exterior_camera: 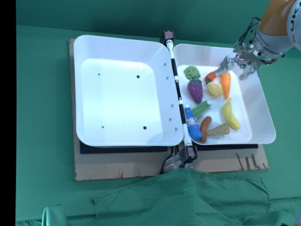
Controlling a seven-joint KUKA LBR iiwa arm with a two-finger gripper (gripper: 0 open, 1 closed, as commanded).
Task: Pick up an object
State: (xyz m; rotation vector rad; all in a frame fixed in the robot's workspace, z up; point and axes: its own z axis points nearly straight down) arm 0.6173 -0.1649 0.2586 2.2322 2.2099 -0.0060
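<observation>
At the upper right of the frame, the tool (pixel 236 68) hangs wide and holds nothing, just above the carrot (pixel 226 84) in the right bin (pixel 261 108).

Both bins, left bin (pixel 120 95) & right bin (pixel 256 107): smooth white plastic, slight sheen on the rims. Table (pixel 42 102) covered w/ matt green cloth, and a loose fold of cloth (pixel 188 199) up front is wrinkled. Cardboard sheet (pixel 117 168) under the bins: brown, dull, rough torn edge. Toy food looks like plastic: banana (pixel 230 114) glossy, carrot (pixel 226 84) smooth, grapes (pixel 195 90) bumpy. End effector (pixel 237 67): bare grey metal, matt.
</observation>
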